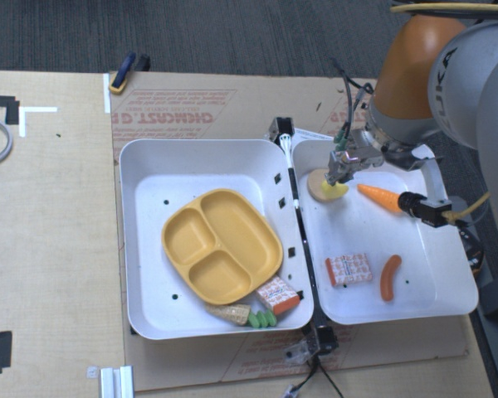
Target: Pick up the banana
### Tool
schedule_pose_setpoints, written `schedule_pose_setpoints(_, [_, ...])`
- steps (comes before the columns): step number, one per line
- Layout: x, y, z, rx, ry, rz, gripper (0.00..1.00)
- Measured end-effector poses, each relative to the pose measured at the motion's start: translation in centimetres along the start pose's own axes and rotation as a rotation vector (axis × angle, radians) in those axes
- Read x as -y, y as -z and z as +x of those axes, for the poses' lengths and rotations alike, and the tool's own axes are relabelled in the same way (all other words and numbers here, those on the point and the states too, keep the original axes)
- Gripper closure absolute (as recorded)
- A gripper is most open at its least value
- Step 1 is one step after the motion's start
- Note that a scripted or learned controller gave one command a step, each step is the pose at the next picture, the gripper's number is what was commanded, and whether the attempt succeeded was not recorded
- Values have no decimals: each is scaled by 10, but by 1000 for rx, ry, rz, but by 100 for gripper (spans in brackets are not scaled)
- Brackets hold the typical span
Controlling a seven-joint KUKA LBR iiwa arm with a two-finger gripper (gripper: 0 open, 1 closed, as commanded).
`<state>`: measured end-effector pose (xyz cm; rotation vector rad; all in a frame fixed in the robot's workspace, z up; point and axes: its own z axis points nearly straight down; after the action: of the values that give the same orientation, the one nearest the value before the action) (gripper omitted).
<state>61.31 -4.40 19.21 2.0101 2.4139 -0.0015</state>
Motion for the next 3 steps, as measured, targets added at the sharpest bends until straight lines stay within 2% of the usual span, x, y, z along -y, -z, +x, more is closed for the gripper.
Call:
schedule_pose_setpoints(1, [0, 0, 0, 0, 0, 0, 0])
schedule_pose_setpoints(2, [87, 0, 37, -1, 238, 0, 0])
schedule_pose_setpoints(3, [87, 0, 37, -1, 238, 0, 0])
